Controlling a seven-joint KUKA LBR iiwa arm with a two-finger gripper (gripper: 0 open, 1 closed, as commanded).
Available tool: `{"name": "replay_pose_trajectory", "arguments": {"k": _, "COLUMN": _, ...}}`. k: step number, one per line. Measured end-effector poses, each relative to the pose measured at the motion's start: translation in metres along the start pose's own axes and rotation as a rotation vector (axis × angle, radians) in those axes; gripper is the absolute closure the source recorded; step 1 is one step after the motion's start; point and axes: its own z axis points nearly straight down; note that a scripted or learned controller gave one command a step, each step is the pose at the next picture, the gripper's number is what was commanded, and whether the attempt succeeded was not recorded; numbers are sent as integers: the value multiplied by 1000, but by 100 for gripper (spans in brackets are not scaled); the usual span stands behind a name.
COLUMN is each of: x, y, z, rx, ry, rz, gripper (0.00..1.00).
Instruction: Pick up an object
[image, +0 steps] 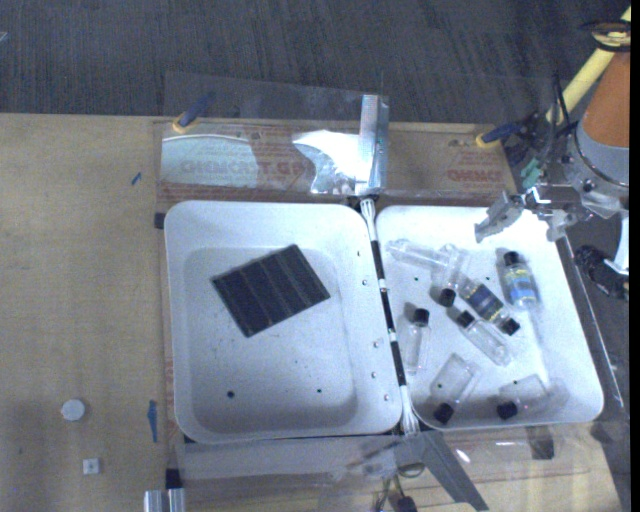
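Note:
The right bin (585, 340) holds several small clear vials with black caps. One with a blue label (517, 280) lies near the bin's far right, and one with a dark label (487, 303) lies beside it. A clear vial (428, 258) sits further back, and another (416, 335) lies near the divider. In the left bin (190, 330) rests a dark ribbed rectangular pad (270, 288). My gripper (522, 222) hovers over the far right corner of the right bin, above the blue-labelled vial. It is open, with nothing between its fingers (492, 220).
More clear vials (452, 385) (525, 398) lie along the right bin's near edge. A clear plastic panel and cardboard (270, 150) stand behind the bins. Clamps and cables (520, 135) crowd the far right. Small bits (72, 408) lie on the bench at the left.

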Motion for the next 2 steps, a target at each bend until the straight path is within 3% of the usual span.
{"name": "replay_pose_trajectory", "arguments": {"k": 1, "x": -37, "y": 13, "z": 100, "rx": -1, "ry": -1, "rz": -31, "gripper": 0}}
{"name": "replay_pose_trajectory", "arguments": {"k": 2, "x": -70, "y": 4, "z": 177, "rx": 0, "ry": 10, "rz": -8, "gripper": 0}}
